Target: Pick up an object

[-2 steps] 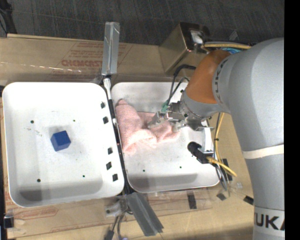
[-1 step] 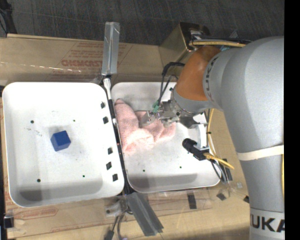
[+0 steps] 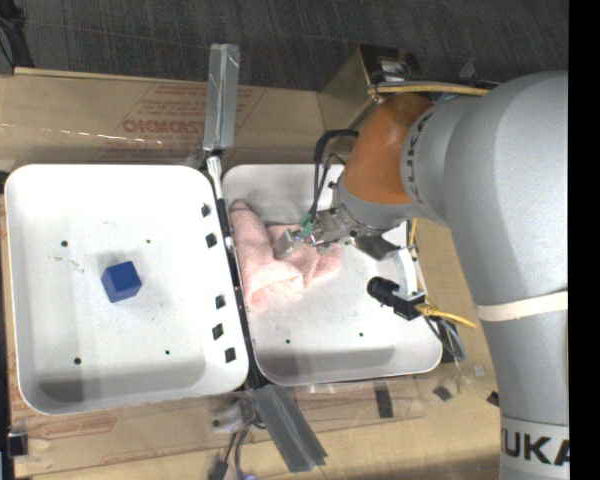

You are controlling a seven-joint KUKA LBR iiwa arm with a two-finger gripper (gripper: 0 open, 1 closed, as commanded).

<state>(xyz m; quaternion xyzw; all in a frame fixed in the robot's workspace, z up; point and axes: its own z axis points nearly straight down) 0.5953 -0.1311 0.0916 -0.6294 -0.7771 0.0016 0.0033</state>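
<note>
A pink cloth (image 3: 270, 261) lies crumpled in the right bin (image 3: 330, 353), against its left wall. My gripper (image 3: 298, 239) is low over the cloth's upper right part, with its fingertips touching or pressed into the fabric. A blue cube (image 3: 121, 280) sits alone in the left bin (image 3: 100, 368), well away from the gripper.
The big grey arm with its orange band (image 3: 380, 158) covers the right bin's right side. A metal divider bar (image 3: 220, 98) runs between the bins at the top. Cardboard (image 3: 110, 118) lies behind the bins. Cables and a black fitting (image 3: 395, 296) hang beside the wrist.
</note>
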